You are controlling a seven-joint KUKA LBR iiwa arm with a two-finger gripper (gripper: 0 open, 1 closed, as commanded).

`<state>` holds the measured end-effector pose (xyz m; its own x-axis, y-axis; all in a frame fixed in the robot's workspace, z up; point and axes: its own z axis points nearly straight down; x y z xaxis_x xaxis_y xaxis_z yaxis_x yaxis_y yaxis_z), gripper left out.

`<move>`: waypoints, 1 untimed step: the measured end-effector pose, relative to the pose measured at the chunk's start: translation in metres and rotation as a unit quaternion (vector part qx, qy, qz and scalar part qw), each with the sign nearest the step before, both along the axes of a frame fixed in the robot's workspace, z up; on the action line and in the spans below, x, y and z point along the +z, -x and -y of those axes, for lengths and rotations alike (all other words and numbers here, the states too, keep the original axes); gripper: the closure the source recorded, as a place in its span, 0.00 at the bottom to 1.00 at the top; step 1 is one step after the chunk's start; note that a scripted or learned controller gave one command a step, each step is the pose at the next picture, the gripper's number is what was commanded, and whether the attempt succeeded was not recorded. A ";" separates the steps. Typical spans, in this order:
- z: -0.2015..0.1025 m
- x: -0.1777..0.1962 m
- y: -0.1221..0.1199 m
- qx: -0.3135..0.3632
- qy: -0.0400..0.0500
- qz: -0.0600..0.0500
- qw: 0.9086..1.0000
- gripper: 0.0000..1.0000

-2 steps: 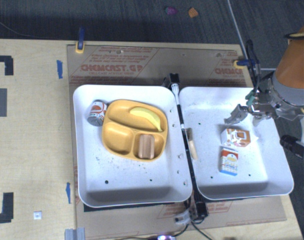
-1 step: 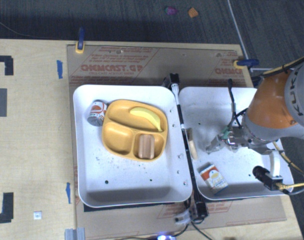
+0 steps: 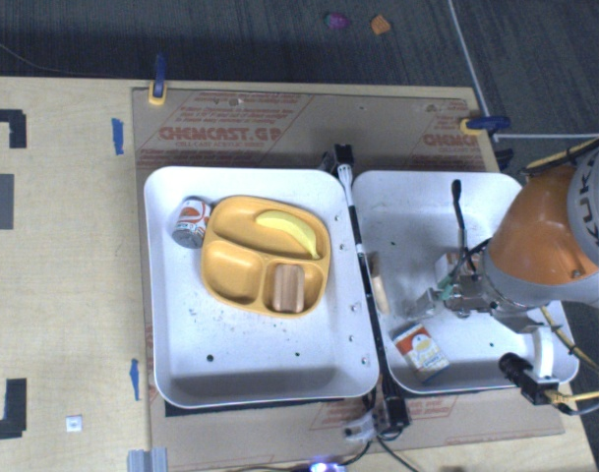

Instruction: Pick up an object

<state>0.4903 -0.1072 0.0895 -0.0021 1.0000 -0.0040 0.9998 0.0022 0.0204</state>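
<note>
The hand [image 3: 454, 293] is down in the right bin [image 3: 417, 200], a blurred tangle under the orange wrist; whether it is open or closed, I cannot tell. Just below it lies a small orange-and-white carton [image 3: 420, 349], apart from it. Over in the left bin [image 3: 181, 352]: a yellow divided tray [image 3: 230, 268] with a banana [image 3: 289, 229], and a can [image 3: 190, 221] beside it.

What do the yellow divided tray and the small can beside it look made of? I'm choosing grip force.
The yellow tray looks like moulded plastic: smooth rounded compartment walls with a soft sheen. The can looks like thin metal with a printed label, judging by its shiny silvery end; too small to be sure.
</note>
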 end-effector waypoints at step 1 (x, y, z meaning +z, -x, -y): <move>0.005 0.011 -0.001 -0.003 0.006 0.004 1.000 1.00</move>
